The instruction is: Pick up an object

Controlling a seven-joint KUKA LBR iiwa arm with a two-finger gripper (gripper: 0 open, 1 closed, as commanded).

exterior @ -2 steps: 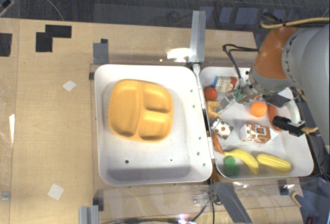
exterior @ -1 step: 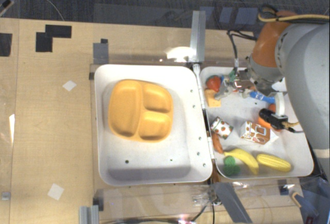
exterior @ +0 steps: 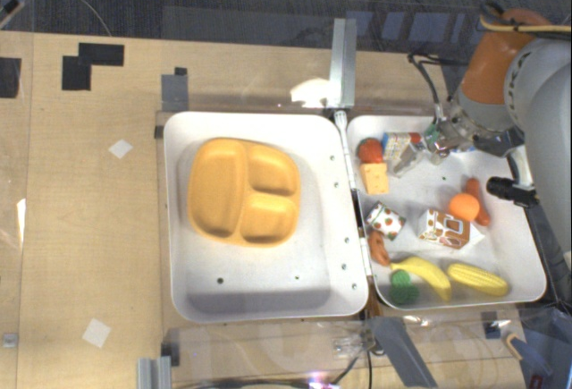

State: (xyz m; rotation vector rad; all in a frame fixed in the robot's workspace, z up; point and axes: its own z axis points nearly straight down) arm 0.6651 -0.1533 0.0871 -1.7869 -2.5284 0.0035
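The right bin [exterior: 500, 177] holds several toy foods. At its far left lie a red tomato [exterior: 369, 149], a yellow cheese wedge [exterior: 376, 179] and a small blue-and-white can [exterior: 397, 143]. My gripper [exterior: 405, 160] reaches in from the right, low over the bin's far part. Its tip sits just right of the cheese and below the can. I see nothing held in it. Further forward are an orange [exterior: 464, 207], two small printed cartons [exterior: 386, 222] [exterior: 445, 229], two bananas [exterior: 425, 276] [exterior: 477, 279] and a green piece [exterior: 404, 290].
The left bin [exterior: 214, 280] bears a yellow compartment plate [exterior: 242, 190]. A metal post [exterior: 344, 56] stands behind the ridge between the bins. A reddish sausage [exterior: 379, 247] lies by the right bin's left wall. The arm's grey body [exterior: 536, 101] covers the right bin's far right corner.
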